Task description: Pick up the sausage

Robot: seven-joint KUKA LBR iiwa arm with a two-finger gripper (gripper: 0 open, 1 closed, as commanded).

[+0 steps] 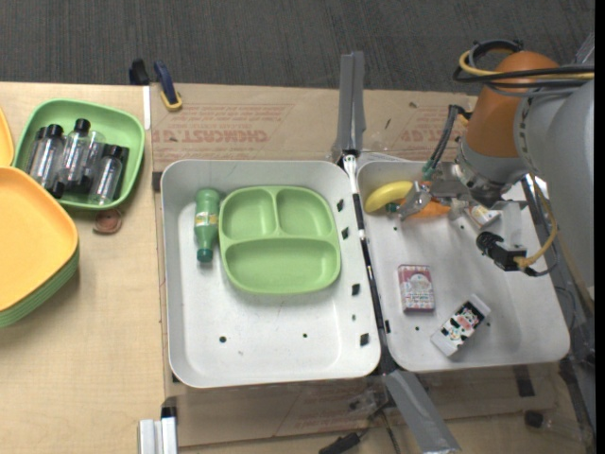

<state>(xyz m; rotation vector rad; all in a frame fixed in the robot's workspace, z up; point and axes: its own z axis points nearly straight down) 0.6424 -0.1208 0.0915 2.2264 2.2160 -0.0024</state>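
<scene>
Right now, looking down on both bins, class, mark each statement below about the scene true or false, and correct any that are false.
1. The green divided plate lies in the left bin. True.
2. A green bottle lies on the right side of the plate. False: it lies along the plate's left edge.
3. The banana lies in the right bin, near its far left corner. True.
4. The gripper hovers over the left bin. False: it is over the far part of the right bin, beside the banana.
5. A small pink card box lies in the right bin. True.
6. The black-and-white carton stands on the plate. False: it lies in the right bin.
</scene>
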